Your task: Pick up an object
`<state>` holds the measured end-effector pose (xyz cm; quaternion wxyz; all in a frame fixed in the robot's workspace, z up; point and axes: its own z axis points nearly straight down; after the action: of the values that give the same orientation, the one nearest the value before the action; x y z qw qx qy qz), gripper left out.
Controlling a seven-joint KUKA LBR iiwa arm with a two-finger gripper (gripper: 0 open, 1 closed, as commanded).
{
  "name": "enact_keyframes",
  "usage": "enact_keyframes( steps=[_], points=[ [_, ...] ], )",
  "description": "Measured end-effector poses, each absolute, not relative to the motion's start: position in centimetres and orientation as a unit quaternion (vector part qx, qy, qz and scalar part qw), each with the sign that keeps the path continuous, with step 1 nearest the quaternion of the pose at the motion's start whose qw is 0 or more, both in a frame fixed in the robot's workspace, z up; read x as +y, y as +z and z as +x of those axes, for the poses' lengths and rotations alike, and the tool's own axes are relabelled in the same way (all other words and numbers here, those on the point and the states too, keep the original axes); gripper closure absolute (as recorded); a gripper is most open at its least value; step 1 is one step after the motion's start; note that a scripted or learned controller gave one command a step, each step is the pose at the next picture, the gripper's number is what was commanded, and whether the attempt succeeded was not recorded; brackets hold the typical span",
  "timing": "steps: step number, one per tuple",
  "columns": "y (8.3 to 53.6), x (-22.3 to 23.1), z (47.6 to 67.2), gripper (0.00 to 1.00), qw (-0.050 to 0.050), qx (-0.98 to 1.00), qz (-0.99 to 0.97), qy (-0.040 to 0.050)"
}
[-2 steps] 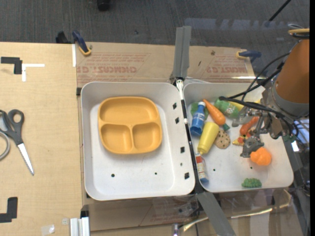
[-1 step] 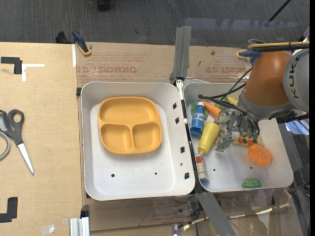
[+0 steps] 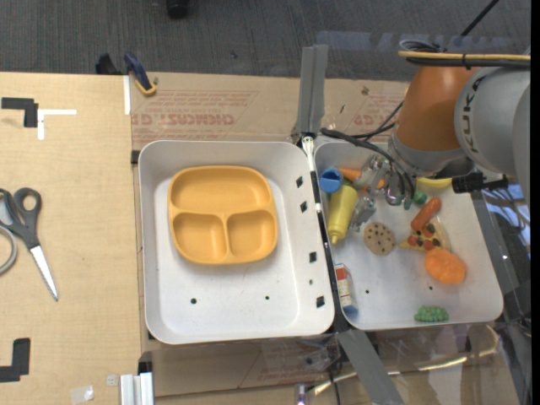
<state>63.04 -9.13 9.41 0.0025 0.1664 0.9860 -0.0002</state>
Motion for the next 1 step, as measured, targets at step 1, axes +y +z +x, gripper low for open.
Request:
enact_keyframes(
  steps=[1],
  points=[
    [9.30, -11.59, 63.94, 0.00, -0.001, 0.943, 0.334, -0.0003]
  ],
)
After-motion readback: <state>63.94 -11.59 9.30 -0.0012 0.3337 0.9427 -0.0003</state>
